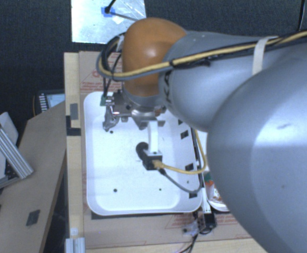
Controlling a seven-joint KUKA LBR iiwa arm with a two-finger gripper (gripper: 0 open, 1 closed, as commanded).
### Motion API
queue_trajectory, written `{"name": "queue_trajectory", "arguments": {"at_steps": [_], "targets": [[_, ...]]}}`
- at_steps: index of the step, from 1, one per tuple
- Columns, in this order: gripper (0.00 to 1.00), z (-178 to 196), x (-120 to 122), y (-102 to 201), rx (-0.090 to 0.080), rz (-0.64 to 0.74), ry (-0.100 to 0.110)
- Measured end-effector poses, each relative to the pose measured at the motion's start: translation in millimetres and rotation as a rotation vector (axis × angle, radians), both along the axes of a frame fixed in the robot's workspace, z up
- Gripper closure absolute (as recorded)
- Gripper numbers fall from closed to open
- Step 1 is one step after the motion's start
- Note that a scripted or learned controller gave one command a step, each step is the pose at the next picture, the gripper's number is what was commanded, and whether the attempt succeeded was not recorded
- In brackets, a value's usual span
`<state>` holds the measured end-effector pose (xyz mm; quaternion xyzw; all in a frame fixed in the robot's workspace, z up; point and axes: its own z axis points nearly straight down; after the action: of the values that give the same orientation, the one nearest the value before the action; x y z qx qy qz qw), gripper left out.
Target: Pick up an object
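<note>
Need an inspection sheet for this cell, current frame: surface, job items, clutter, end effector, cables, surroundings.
surface: white left bin on a tan bench; a few dark specks on the bin floor.
job's things: one colourful item right of the left bin, mostly hidden by the arm; type cannot be told.
clutter: nothing seen.
grippers: end effector over the left bin's far left part.
cables: yellow cable along the arm; wires at the bench's near edge.
surroundings: foil sheet behind the bench; metal rail at left.
</note>
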<state>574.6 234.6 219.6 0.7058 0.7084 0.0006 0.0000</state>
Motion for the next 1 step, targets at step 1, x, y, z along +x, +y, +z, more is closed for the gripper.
{"name": "queue_trajectory", "arguments": {"at_steps": [1], "targets": [[0.00, 0.0, 0.0, 0.0, 0.000, 0.000, 0.000]]}}
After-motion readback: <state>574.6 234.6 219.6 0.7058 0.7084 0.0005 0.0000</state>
